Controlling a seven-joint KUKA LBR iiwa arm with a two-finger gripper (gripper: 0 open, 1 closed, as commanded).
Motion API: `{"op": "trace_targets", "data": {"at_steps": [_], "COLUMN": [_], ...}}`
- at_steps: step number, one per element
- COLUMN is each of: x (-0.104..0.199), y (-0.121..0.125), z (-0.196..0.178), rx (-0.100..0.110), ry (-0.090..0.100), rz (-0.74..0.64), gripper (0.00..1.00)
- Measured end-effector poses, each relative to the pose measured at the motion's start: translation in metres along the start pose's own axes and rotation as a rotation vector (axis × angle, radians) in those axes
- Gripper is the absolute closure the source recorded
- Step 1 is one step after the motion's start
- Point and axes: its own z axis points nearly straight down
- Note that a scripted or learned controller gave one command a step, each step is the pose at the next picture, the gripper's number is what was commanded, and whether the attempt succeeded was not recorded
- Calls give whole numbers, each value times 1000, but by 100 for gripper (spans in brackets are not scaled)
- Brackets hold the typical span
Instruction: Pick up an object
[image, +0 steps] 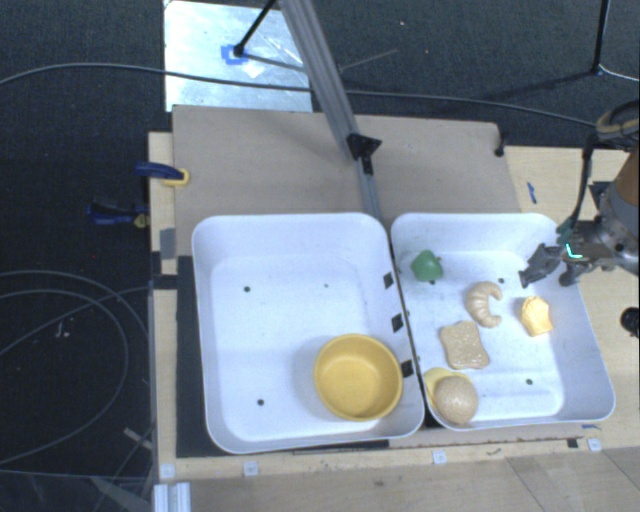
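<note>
The pincer (545, 266) hovers over the right bin's (590, 395) far right side, jaws parted, holding nothing. A yellow wedge (537, 316) lies just below it; a croissant (485, 302) sits left.

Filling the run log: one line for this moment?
gripper: above right bin, near yellow block | holding: nothing seen | bowl: left bin

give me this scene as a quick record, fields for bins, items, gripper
left bin: yellow bowl
right bin: green pepper, croissant, cracker, yellow wedge, tan round item
gripper: above the right bin's far right part, just past the yellow wedge, holding nothing visible
task state: no object picked up yet
</note>
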Motion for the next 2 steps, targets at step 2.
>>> {"op": "trace_targets", "data": {"at_steps": [2], "x": [-10], "y": [4], "z": [51], "rx": [3], "ry": [0], "rz": [4], "gripper": [0]}}
